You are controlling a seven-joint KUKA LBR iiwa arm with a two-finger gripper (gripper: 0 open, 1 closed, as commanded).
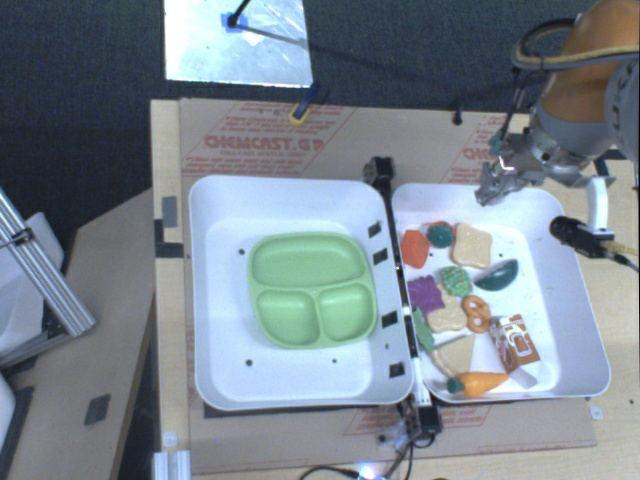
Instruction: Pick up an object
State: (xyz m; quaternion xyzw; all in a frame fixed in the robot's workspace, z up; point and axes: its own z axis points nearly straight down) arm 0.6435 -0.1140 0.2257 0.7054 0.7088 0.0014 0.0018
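Note:
My gripper (492,192) hangs over the far edge of the right bin (570,298), above and clear of the objects. I see nothing between its fingers. Below it in the right bin lie several toy foods: a slice of bread (471,245), a teal ball (440,234), an orange-red piece (414,249), a purple cluster (425,293), a green patterned piece (456,281), a dark teal leaf shape (497,275), a pretzel (476,312), a brown and white packet (514,340) and a carrot (482,380).
The left bin (215,228) holds a green divided plate (310,288). A black hinge strip (392,268) runs between the two bins. A shiny sheet (238,28) lies on the dark floor behind the bench.

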